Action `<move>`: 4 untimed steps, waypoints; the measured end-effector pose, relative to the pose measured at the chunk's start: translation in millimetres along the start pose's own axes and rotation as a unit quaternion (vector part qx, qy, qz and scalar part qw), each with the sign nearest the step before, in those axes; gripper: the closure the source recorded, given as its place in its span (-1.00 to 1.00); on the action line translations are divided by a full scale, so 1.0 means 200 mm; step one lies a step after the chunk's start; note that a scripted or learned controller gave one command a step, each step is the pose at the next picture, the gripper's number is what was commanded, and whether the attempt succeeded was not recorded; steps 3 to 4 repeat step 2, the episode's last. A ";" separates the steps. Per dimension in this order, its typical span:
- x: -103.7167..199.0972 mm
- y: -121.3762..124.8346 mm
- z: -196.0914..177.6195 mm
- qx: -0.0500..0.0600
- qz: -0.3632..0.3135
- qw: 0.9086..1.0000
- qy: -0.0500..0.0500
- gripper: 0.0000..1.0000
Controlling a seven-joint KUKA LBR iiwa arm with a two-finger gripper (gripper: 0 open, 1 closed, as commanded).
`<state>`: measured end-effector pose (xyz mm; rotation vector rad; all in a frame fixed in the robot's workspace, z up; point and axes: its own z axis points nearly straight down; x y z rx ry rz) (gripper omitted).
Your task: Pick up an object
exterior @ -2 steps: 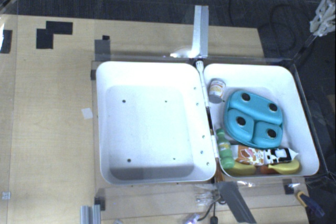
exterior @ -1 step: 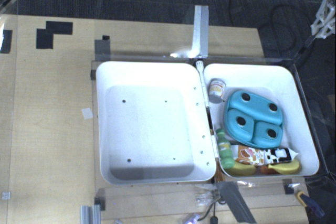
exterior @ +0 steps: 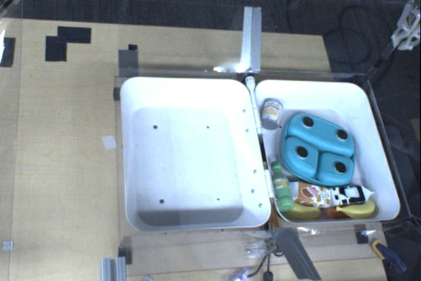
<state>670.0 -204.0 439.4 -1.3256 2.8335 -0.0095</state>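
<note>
The claw shows as a pale metal part at the upper right edge, well apart from the bins; whether it is spread or pressed together cannot be told. In the right white bin, a turquoise plastic tray with four dark holes lies tilted, long axis running upper left to lower right. Beside it stands a small silver can; a yellow banana lies along the near wall
</note>
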 end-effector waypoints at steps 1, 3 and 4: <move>0.00 0.00 0.00 -0.001 -0.144 0.990 0.000 1.00; 0.00 0.00 0.00 -0.001 -0.278 0.961 0.000 1.00; 0.00 0.00 0.00 -0.001 -0.278 0.961 0.000 1.00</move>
